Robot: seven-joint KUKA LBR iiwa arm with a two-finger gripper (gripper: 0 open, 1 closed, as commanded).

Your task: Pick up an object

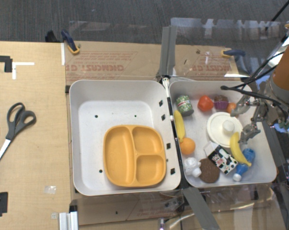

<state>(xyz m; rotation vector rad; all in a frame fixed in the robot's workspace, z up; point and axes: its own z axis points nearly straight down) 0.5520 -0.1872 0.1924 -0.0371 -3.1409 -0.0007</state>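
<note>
- Nearest the lens: brown cookie-like disc (210,170) at right bin (266,174) front edge.
- End effector (249,131) hovering over right bin's right side; spread or pressed together, cannot tell.
- Closest pick: banana (238,149) just below-left, long axis running front-to-back.
- Two bananas, second one (179,125) by the divider; one orange (187,145); one yellow tray (134,155) in left bin.

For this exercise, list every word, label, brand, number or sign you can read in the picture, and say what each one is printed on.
Cardboard sheet behind the left bin: faint red lettering, seen reversed and too blurred to spell with confidence.
Cardboard behind the right bin: the same faint red print, unreadable.
Green can: it has a label, too small to read.
Black-and-white carton: a patterned print, no legible words.
</note>
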